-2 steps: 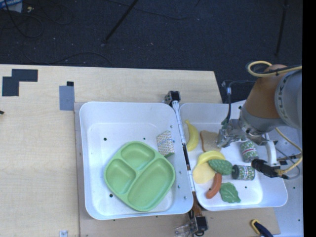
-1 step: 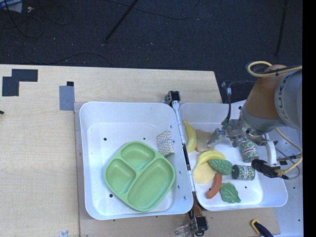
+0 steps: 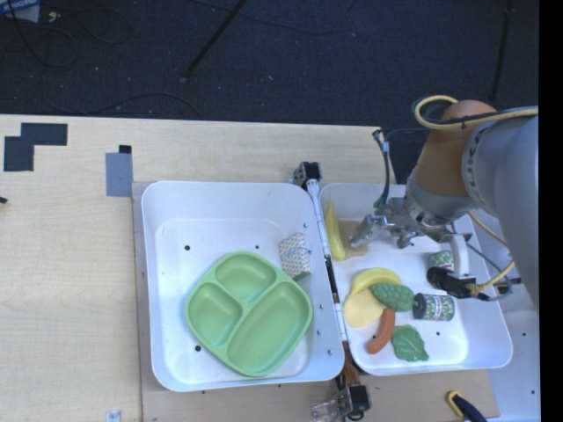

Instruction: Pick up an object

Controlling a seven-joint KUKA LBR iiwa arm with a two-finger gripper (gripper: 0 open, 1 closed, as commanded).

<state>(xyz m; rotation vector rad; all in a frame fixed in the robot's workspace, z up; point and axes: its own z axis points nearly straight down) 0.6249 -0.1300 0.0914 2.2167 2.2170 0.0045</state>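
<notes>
With nothing lifted yet, the grey metal two-finger gripper (image 3: pixel 369 229) hangs over the right white bin's (image 3: pixel 493 345) far-left corner, its grip state unreadable, beside a long yellow banana-shaped toy (image 3: pixel 334 229), while a yellow lemon (image 3: pixel 359 309) and orange carrot (image 3: pixel 381 331) lie nearer.

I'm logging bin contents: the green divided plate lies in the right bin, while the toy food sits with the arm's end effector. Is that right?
Not quite. The camera view shows the green divided plate in the left bin, not the right. The toy food does sit in the right bin, where the end effector reaches.
</notes>
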